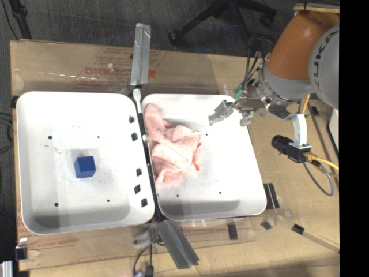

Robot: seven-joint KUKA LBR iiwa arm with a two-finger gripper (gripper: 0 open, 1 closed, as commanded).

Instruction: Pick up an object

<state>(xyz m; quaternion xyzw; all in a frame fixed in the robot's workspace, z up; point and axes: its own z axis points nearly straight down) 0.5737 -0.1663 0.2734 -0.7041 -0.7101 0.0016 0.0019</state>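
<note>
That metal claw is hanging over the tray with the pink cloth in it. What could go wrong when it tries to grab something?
The gripper hangs above the right bin's upper right, off to the side of the pink cloth, so closing there would likely catch nothing. The cloth is soft and crumpled against the divider; a pinch might snag only a fold and slip. The blue cube lies far off in the left bin.

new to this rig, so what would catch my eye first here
The crumpled pink cloth stands out, lying against the left wall of the right bin. A small blue cube sits alone in the left bin. The grey and orange arm reaches in over the right bin's upper right corner.
</note>
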